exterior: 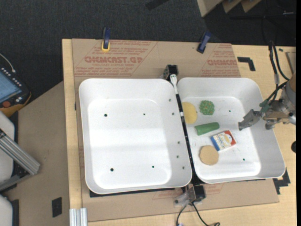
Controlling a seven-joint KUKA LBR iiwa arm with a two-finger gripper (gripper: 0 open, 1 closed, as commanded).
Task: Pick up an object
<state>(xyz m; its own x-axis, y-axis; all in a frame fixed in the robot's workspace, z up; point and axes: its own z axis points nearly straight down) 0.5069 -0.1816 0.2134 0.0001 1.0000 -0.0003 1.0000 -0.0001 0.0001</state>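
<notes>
Five small things lie in my right-hand shallow white bin, while the left-hand white bin sits beside it. Going left to right: a pale yellow rounded lump against the dividing wall, a tan round disc nearer the front, a green cylinder, a bumpy green ball, then a small white carton with red and blue print. My gripper hangs at the bin's right side, to the right of them all; whether it is spread or pressed together I cannot tell. The carton lies nearest, just left and slightly forward of me. My worry is crowding: the carton, cylinder and disc sit close, so a descent could nudge one aside and come up with nothing.
</notes>
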